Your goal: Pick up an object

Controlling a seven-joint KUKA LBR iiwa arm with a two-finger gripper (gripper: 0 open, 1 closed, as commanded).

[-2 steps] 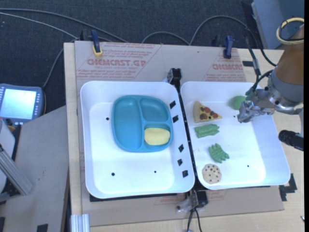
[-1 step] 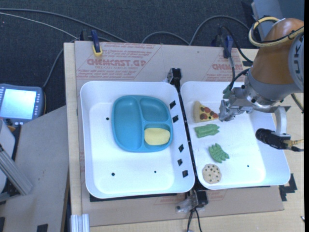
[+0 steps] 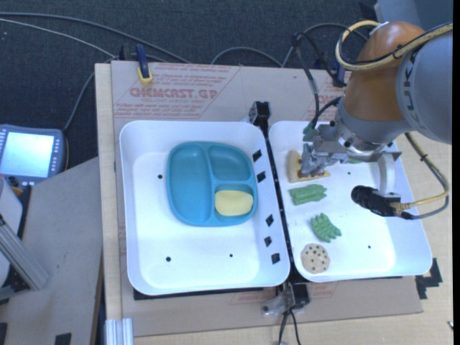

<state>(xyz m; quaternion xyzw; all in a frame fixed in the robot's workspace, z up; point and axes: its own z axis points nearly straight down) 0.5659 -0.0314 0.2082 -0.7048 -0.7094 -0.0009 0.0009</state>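
The left bin (image 3: 136, 214) carries a blue divided plate (image 3: 208, 178) with a yellow item (image 3: 234, 203) in its lower right compartment. In the right bin (image 3: 402, 254), the pincer (image 3: 313, 165) sits over a tan item (image 3: 295, 165) near the bin's upper left corner, partly hiding it; the pincer's opening cannot be told. Below lie a green pod (image 3: 307, 193), a green leafy piece (image 3: 325, 227) and a cookie (image 3: 315, 258).

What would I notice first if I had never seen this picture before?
Probably the big grey arm with its orange band, reaching in from the right so its gripper hangs over a tan toy at the back of the right bin. Next comes the bright blue divided plate in the left bin, with a yellow piece in one compartment. Green toy foods and a cookie lie in the right bin.
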